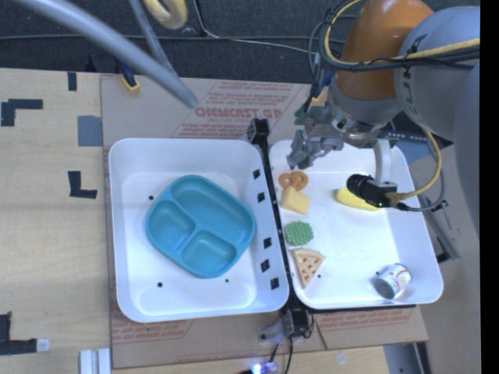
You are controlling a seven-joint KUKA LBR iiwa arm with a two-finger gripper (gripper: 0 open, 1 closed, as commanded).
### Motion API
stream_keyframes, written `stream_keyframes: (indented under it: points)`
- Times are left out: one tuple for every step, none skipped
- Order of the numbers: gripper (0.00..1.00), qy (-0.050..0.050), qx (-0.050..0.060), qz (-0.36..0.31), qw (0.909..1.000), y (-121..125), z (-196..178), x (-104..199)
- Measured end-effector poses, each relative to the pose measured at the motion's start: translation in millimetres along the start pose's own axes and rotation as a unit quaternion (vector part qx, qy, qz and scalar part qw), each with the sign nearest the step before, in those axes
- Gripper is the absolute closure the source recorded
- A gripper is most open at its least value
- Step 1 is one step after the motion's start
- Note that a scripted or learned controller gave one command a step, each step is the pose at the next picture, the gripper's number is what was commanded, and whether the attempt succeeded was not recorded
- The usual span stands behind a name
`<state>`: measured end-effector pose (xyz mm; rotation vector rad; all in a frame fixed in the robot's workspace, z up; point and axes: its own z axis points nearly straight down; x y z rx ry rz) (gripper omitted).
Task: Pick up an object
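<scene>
My gripper (299,160) hangs over the upper left corner of the right bin (413,240), just above a brown pretzel (294,181). Below the pretzel, down the bin's left side, lie a yellow cheese wedge (295,202), a green leafy piece (299,232) and an orange waffle-like slice (306,266). A yellow banana-shaped toy (350,199) lies mid-bin, partly hidden on its right. A small silver can (392,280) rests on its side in the near right corner. Nothing shows between the gripper's tips.
The left bin (129,209) holds a blue divided plate (200,224). A black-clipped divider (269,216) separates the two bins. The arm's orange-banded wrist (382,29) looms over the right bin's far edge.
</scene>
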<state>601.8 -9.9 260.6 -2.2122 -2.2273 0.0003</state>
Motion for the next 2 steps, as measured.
stream_keyframes:
  points:
    - [1.00, -0.001, 0.001, 0.001, 1.0000, -22, 18, 49]
    - [1.00, 0.000, 0.000, 0.000, 1.0000, -30, 18, 94]
